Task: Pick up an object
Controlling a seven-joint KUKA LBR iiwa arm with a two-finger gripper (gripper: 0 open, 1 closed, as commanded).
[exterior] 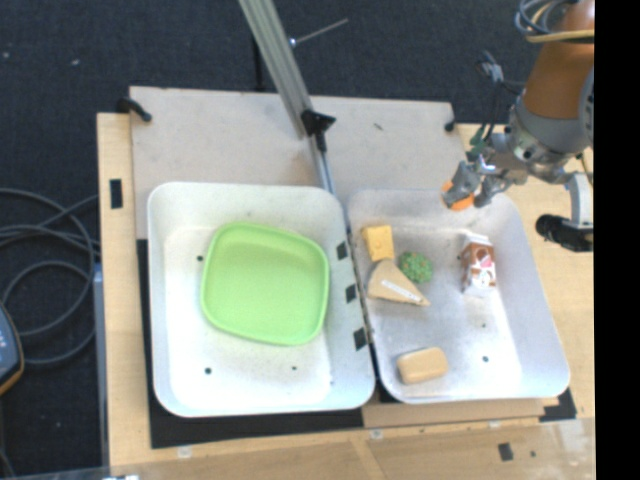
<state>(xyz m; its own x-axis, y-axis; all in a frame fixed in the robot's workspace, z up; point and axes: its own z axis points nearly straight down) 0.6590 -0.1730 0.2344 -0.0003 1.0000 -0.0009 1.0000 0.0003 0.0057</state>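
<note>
Resting on dark carpet with cables (40,268) at left, the pale wooden counter (115,298) bears two white bins. Left bin (170,368): green plate (265,283). Right bin (530,338): yellow cube (378,241), green clump (416,266), cream wedge (396,287), tan block (422,365), red-white carton (478,265). The hand (468,190) hovers over this bin's far rim, an orange piece (458,203) at its tip; grip cannot be told.

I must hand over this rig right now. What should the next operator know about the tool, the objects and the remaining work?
Tool: above the right bin's far edge, something small and orange at its tip; whether it is held cannot be judged.
Right bin: yellow block, green piece, pale wedge, tan block, red-and-white item.
Left bin: green plate.
Done: no confirmed pick.
Left: pick up one object.
</note>
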